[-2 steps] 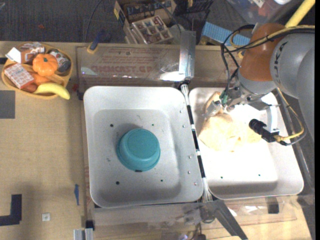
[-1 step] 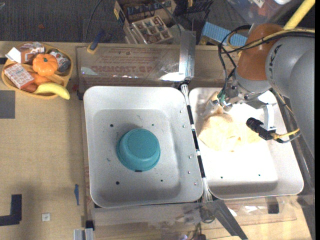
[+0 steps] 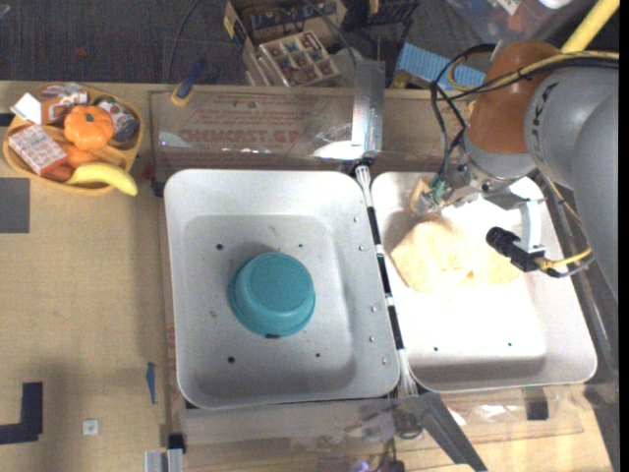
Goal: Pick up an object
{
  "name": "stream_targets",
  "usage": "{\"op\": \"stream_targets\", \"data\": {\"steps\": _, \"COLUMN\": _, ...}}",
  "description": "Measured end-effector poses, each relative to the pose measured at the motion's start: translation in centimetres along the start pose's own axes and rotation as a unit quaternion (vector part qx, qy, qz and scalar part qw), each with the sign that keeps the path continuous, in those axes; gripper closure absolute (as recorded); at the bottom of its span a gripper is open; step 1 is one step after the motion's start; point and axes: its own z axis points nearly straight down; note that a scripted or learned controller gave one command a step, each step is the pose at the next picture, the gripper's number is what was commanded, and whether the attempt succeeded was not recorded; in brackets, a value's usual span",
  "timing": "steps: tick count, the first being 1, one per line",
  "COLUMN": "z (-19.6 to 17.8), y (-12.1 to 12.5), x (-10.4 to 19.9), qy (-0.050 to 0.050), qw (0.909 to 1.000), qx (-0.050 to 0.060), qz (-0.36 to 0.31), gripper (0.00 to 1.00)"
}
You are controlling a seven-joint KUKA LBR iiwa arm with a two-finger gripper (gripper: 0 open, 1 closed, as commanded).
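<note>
The counter (image 3: 79,313) carries two shallow white bins side by side. The left bin (image 3: 197,214) holds a teal bowl (image 3: 274,293), turned upside down near its middle and clear of the walls. The right bin (image 3: 491,347) holds a pale tan cloth (image 3: 442,256), crumpled in its upper half, close to the wall shared with the left bin. The grey arm (image 3: 580,136), with its orange band (image 3: 511,91), comes in from the right above the right bin. Its claw (image 3: 439,193) sits low over the far left corner of that bin, at the upper edge of the cloth; how its grip stands is too blurred to tell. At the counter's far left, a small basket (image 3: 25,155) holds toy food, a banana (image 3: 103,176) and a pumpkin (image 3: 89,127) among it.
</note>
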Motion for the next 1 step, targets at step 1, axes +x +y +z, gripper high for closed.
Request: {"op": "stream_targets", "data": {"steps": 1, "z": 0.0, "y": 0.0, "x": 0.01, "qy": 0.0, "qw": 1.0, "qx": 0.0, "qz": 0.0, "gripper": 0.0}}
